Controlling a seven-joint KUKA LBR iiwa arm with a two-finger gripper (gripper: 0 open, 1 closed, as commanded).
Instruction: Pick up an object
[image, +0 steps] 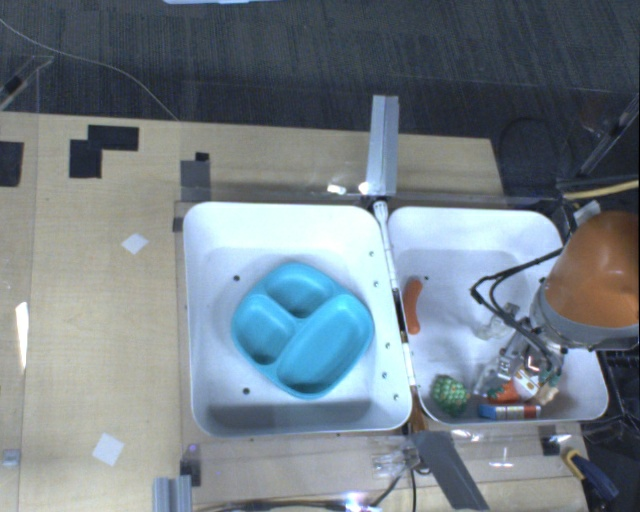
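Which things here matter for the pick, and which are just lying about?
For the job:
- gripper, low in the right bin
- small items beside it
- green object
- orange stick

Lying about:
- blue divided tray in the left bin

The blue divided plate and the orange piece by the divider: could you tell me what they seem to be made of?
Blue divided plate: likely moulded plastic with a smooth, slightly glossy finish; even colour, rounded compartment edges and soft highlights suggest it.
Orange piece: probably plastic or rubber with a matte finish; uniform colour, too small to judge further.
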